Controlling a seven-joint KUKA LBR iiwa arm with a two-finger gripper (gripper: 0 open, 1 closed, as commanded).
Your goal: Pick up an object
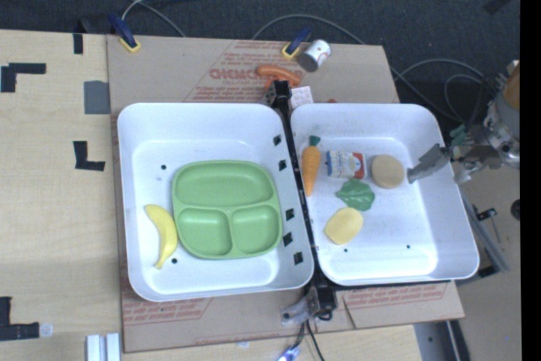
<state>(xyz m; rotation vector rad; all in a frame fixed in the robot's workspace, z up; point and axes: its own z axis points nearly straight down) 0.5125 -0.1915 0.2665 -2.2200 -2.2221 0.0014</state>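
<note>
1. A pale yellow lemon-shaped toy [344, 226] is lying nearest the camera in the right white bin [439, 258].
2. A round tan biscuit-like toy [388, 172] is sitting farther back, just left of the grey two-finger gripper [423, 167].
3. The gripper is hovering at the bin's right rim; whether its jaws are spread, I cannot tell.

robotics lab | taped wooden bench [51, 182] | clamped cardboard [245, 72] | loose cables [169, 0]

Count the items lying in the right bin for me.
5: carrot by the left wall, packet beside it, tan round piece right, green leaf centre, yellow piece below. None look hidden.
</note>
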